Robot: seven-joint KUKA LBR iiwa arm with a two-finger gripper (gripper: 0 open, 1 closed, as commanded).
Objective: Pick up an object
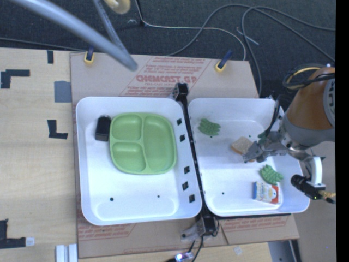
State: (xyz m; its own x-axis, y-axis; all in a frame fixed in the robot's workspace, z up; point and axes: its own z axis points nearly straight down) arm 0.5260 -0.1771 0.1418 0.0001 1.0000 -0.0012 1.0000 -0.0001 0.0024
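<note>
In the right bin lie a green leafy piece near the back left, a tan bread-like piece in the middle, a second green leafy piece and a small red, white and blue carton near the front right. My gripper reaches in from the right and sits low, just right of the tan piece and touching or nearly touching it. The arm's orange band is above the bin's right wall.
The left bin holds a green divided plate and a small black block beside its left edge. A black divider runs between the bins. Cables lie on the dark floor behind the bench.
</note>
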